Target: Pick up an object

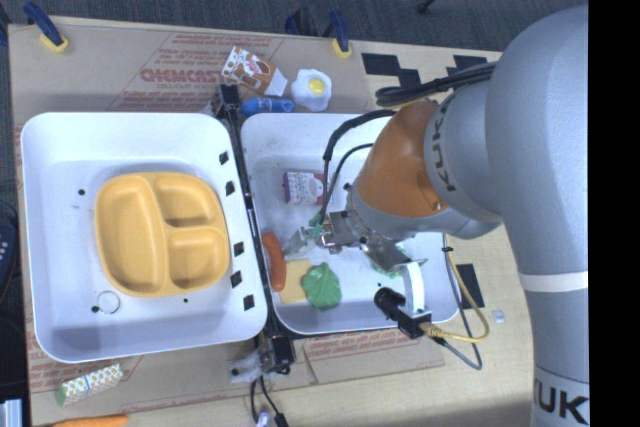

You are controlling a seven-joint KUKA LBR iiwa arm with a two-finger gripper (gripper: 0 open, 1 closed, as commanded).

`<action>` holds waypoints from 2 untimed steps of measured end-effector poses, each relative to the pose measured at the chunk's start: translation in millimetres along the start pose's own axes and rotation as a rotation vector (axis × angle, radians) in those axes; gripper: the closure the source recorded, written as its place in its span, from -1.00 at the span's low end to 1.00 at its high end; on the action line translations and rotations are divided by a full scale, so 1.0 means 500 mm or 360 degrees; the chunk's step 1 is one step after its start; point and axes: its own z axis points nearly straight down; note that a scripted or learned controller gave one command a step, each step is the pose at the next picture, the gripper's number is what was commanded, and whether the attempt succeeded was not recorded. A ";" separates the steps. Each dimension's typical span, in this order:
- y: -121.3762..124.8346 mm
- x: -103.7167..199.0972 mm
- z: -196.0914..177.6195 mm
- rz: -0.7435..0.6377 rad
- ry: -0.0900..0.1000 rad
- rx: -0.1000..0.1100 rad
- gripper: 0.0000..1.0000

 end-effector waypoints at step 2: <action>0.218 -0.079 -0.001 -0.0966 0.0003 0.0001 -1.00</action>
